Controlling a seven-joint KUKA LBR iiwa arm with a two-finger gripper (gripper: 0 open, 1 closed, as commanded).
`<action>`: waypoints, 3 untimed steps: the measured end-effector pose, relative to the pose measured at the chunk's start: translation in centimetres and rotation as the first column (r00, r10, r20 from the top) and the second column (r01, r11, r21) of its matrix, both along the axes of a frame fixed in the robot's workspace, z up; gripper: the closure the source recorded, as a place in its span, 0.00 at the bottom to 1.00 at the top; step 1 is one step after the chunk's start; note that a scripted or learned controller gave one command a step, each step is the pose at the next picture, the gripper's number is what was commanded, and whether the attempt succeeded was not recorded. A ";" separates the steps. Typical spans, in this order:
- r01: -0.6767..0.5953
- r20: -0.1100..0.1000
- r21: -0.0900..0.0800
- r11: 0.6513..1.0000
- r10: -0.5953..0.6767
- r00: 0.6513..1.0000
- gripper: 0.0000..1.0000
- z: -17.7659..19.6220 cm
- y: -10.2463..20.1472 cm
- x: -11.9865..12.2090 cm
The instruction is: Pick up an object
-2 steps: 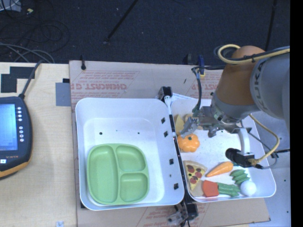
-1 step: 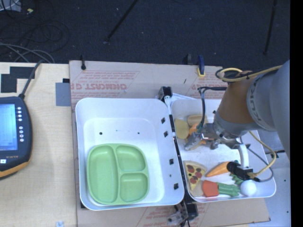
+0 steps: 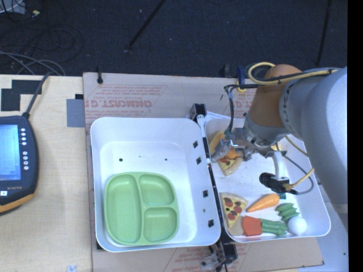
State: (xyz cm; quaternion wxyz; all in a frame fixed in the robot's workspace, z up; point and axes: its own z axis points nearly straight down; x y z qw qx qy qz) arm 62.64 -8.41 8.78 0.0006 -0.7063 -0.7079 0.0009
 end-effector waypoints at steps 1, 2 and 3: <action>0.002 -0.002 -0.001 1.000 -0.002 1.000 1.00 1.1 -0.2 -0.1; 0.000 0.005 0.002 1.000 0.000 1.000 1.00 10.5 3.3 -4.3; 0.002 -0.001 0.001 1.000 -0.002 1.000 0.00 9.9 3.2 -4.3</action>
